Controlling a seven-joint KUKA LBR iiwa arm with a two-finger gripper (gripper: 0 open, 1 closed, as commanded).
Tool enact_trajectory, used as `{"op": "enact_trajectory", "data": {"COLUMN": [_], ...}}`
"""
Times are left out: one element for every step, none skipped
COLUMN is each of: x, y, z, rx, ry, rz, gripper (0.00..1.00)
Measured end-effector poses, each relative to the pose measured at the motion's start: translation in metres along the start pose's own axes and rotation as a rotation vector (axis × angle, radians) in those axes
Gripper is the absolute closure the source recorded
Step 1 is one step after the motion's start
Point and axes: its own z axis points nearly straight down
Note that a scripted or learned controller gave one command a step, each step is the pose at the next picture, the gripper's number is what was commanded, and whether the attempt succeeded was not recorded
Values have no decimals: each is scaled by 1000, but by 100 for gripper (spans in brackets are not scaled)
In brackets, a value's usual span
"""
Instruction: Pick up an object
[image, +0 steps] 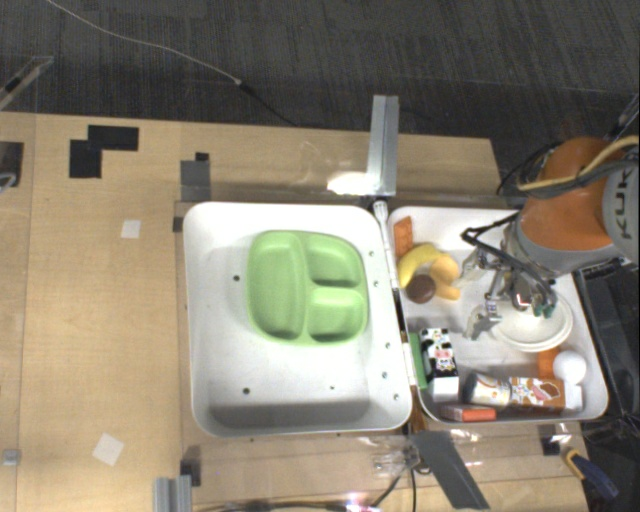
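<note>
The right bin (590, 395) holds a yellow banana (428, 266) with a dark brown round piece (422, 289) at its lower end, an orange strip (402, 236), a small black and white box (437, 352), a white bowl (535, 325), a white bottle with an orange band (562, 367) and a flat printed pack (510, 392). My gripper (497, 300) hangs over the middle of this bin, between the banana and the bowl, just left of the bowl's rim. Nothing shows between its fingers.
The left bin (215, 390) holds a green divided plate (306, 285). A metal post (384, 145) stands behind the wall between the bins. The arm's orange band (572, 205) reaches in over the right bin's far right corner.
</note>
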Motion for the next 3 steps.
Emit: {"op": "enact_trajectory", "data": {"x": [81, 74, 27], "y": [32, 33, -3], "z": [8, -6, -79], "rx": [2, 4, 2], "ry": [-15, -38, -8], "rz": [105, 100, 84], "gripper": [0, 100, 100]}}
